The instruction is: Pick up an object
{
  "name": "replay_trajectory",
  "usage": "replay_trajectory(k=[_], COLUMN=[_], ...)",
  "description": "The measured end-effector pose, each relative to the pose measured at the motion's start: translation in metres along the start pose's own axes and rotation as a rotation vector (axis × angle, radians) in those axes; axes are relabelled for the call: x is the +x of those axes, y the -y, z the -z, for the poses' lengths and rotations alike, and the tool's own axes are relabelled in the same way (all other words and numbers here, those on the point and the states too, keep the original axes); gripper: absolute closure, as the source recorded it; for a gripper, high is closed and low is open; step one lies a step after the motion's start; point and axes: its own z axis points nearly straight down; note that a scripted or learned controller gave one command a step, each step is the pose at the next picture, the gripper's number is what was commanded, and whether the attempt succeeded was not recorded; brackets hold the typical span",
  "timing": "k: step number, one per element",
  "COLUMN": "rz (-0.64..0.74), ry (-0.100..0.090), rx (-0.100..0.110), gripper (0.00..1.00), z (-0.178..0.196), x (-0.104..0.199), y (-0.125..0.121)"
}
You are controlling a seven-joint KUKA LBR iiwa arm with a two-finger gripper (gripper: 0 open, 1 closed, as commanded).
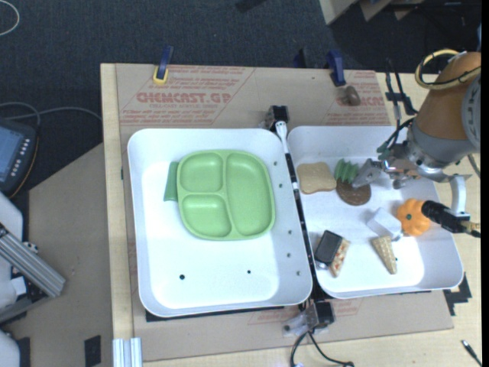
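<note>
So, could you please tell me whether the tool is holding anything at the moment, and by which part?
It cannot be told. The tool is low in the right bin, beside the green item and the brown disc.

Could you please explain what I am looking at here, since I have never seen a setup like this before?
This is one camera fixed above a bench, looking down at a slant. The grey and orange machine at the right is a robot arm; its gripper hovers over the right bin. That bin holds toy items: a bread slice, a green piece, a brown disc, an orange pumpkin, a black block and a cone. The left bin holds a green divided plate. I cannot see anything held.
</note>
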Motion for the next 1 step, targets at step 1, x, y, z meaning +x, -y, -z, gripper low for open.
replay_trajectory(k=[1], rz=[-0.001], ry=[0.001], rx=[-0.007], gripper=[0.00], z=[-0.0116], x=[0.0007], y=[-0.0016])
